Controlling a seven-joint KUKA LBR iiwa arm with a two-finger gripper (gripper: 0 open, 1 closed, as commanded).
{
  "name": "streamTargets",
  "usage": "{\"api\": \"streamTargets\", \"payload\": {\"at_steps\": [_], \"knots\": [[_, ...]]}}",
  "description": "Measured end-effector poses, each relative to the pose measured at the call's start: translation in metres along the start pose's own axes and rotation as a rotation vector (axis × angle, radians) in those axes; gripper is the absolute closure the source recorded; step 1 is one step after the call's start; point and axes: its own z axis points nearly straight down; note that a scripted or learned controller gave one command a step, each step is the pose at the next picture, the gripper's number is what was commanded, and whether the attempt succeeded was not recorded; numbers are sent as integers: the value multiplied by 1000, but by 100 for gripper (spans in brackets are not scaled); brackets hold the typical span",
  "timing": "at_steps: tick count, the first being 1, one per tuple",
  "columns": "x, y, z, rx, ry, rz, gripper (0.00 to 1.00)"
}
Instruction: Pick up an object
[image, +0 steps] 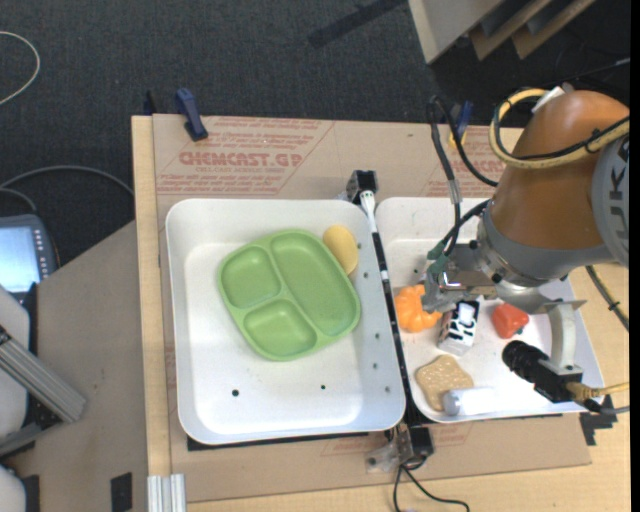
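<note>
1. Your claw (446, 292) hangs low over the right bin (402, 228). The wrist above hides its tips, so you cannot tell whether it is spread or pressed together.
2. Nothing shows pinched in it, so treat the pick as not yet done. By this view, the closing and the lift are both left.
3. The likeliest target is the orange lump (414, 308), just beside the claw on the side toward the other bin.
4. A black-and-white toy (461, 326) sits just beside the claw toward the bench front. A red piece (510, 320) lies past it. This crowding could foul a clean grip.
5. Further toward the front rim lie a tan biscuit (443, 375) and a white tube (482, 401).
6. Well apart from the claw, the left bin (200, 260) holds a green plate (290, 293) and a yellow lump (342, 247). Neither stands in your way.
</note>
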Motion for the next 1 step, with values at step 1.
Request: {"api": "streamTargets", "payload": {"at_steps": [1], "knots": [[92,1,-48,0,1,-2,100]]}}
